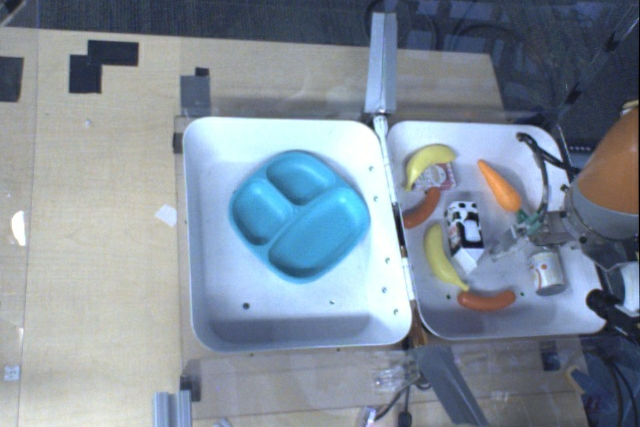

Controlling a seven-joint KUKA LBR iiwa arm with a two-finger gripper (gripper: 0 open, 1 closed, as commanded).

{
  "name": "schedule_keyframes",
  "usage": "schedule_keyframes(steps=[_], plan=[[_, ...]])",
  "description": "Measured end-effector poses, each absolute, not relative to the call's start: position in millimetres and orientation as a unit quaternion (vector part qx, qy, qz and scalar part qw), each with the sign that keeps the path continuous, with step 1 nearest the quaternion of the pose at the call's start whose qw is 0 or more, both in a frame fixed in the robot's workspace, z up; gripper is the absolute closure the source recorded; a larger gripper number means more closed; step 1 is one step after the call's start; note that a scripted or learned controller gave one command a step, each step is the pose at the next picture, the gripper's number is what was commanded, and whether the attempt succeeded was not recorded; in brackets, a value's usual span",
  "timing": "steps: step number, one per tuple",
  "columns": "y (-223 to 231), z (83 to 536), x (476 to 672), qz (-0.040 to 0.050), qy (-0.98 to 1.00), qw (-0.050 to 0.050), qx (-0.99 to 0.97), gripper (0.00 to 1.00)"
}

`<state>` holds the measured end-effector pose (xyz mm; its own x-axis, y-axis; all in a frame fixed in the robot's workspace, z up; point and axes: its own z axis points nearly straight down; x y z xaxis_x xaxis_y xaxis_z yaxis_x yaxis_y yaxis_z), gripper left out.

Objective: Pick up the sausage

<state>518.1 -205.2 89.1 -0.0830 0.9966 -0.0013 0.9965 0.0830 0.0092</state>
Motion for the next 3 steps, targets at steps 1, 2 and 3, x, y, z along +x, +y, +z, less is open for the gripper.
schedule_keyframes(steps=[1,2,3], plan=[[-161.2,140.7,553.4,0.0017,0.785,0.003,0.620,0.00],[-165.2,114.4,516.6,0.0115,0.775,0.019,0.632,0.00],[-196.4,89.4,492.3,0.0022,0.841,0.009,0.540,0.00]])
